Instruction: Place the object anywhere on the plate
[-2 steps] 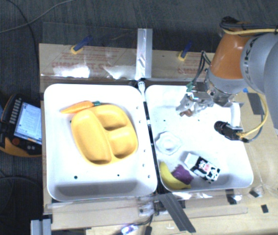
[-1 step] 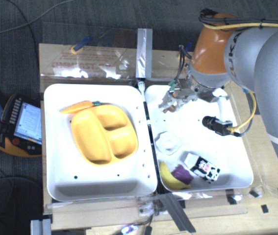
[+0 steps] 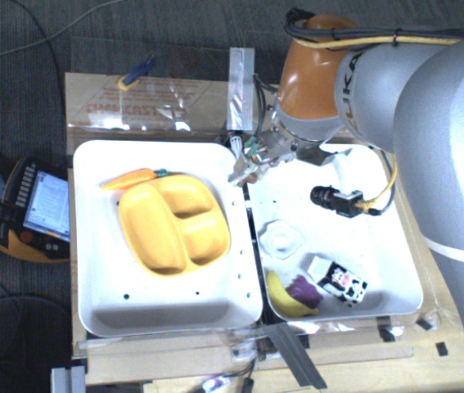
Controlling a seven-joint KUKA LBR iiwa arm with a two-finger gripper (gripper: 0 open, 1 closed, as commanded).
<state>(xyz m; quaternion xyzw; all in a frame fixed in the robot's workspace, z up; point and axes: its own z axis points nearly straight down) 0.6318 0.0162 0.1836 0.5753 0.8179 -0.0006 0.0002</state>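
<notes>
A yellow divided plate (image 3: 174, 223) lies in the left bin (image 3: 105, 301). An orange carrot with a green top (image 3: 129, 178) rests against the plate's upper left rim, on the bin floor. My gripper (image 3: 245, 169) hangs over the wall between the two bins, near their far end, just right of the plate's upper right corner. I see nothing in it. In the right bin (image 3: 395, 260) lie a clear plastic cup (image 3: 279, 238), a yellow banana (image 3: 282, 297), a purple item (image 3: 304, 289) and a small white box with black cow patches (image 3: 344, 282).
The grey arm with its orange band (image 3: 317, 64) covers the right bin's far right side. A flat cardboard sheet with a blue clip (image 3: 137, 72) lies behind the left bin. A handheld pendant (image 3: 35, 211) sits on the floor at the left.
</notes>
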